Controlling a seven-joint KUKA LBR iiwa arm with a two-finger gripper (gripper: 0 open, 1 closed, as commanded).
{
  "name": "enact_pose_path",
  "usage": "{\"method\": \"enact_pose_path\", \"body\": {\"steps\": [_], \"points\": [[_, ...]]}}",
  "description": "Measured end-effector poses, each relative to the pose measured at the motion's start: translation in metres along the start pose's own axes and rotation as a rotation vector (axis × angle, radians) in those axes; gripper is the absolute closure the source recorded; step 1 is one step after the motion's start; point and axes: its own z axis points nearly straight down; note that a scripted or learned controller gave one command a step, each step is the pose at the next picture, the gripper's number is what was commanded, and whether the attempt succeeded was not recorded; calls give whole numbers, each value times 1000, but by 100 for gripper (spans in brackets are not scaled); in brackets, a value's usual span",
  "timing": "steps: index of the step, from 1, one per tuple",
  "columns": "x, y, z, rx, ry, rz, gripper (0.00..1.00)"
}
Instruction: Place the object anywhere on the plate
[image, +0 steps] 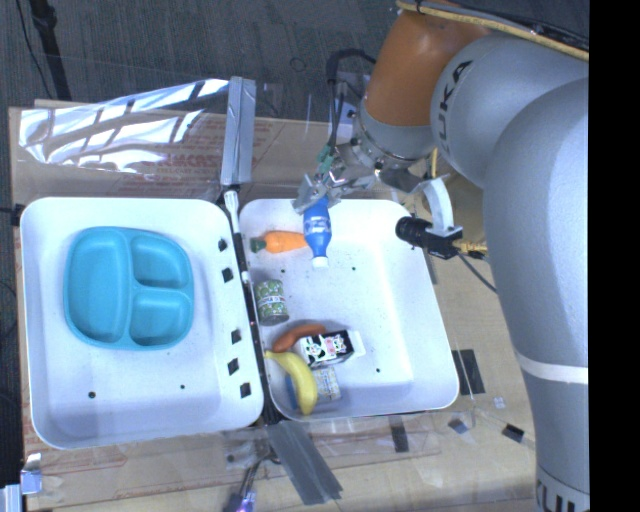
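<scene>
White plastic forms both shallow bins, side by side on the bench. Nearest the camera, at about 6 o'clock in the right bin (400, 330), a yellow banana (298, 381) lies along the bin's near-left wall. Touching it on the far side are a small black-and-white carton (328, 348) and a brown-red sausage-shaped item (297, 336); a small clear packet (327, 385) lies just beside the banana's 3 o'clock side. A little farther, at 9 o'clock in that bin, a small green-patterned can (270, 300) lies close to the dividing wall.

Farther still, at about 11 o'clock in the right bin, an orange carrot (281, 242) lies on its side, its tip just beside a blue-and-white bottle (317, 234). The bottle hangs tilted with its white cap pointing toward the near side, and its upper end sits between the fingers of the gripper (322, 188), which is closed around it. Whether the cap touches the bin floor cannot be told.

In the left bin (60, 390), the blue divided plate (128, 286) rests at about 10 o'clock, well apart from the bottle.

At the far side, the grey arm (500, 110) with its orange band (415, 55) comes in from 2 o'clock above the right bin. Beyond the left bin, at 12 o'clock, a sheet of shiny foil (120, 125) lies on the bench.
</scene>
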Motion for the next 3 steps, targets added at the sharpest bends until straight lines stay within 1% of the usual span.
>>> {"method": "enact_pose_path", "body": {"steps": [1,2,3], "points": [[67,13,52,1,0,-104,100],[152,24,35,-1,-1,-235,100],[151,24,35,-1,-1,-235,0]]}}
